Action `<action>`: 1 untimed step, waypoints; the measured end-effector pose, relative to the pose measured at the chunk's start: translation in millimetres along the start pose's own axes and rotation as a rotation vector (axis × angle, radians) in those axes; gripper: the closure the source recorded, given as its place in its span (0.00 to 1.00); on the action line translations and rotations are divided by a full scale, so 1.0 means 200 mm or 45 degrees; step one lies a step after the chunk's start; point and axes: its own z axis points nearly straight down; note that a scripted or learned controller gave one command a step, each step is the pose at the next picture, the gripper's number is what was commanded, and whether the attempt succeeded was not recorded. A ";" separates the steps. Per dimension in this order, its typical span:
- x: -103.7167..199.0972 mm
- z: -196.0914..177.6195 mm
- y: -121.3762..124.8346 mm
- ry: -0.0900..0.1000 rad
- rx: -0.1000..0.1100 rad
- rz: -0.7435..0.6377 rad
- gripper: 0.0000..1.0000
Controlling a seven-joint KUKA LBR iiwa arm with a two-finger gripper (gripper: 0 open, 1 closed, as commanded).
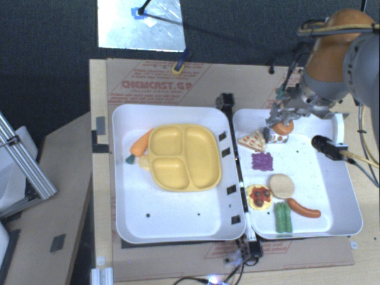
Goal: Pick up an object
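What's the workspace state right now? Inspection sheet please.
Surface: two white bins, left bin, right bin, on a cardboard sheet.
Job's things: right bin holds pizza slice, purple piece, bun, sausage, green beans, round red-yellow piece.
Clutter: yellow tray and carrot in left bin.
Grippers: pincer low over right bin's far part, an orange piece at it.
Cables: black cable at right.
Surroundings: foil sheet beyond the bench.

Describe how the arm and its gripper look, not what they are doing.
The arm is grey with rounded segments and a broad orange band above the wrist. Thin dark cables run along it by the wrist. The gripper is a small, dark metal assembly.
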 end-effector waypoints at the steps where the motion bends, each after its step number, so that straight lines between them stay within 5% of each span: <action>1: 0.00 -0.14 0.01 0.000 0.001 0.000 1.00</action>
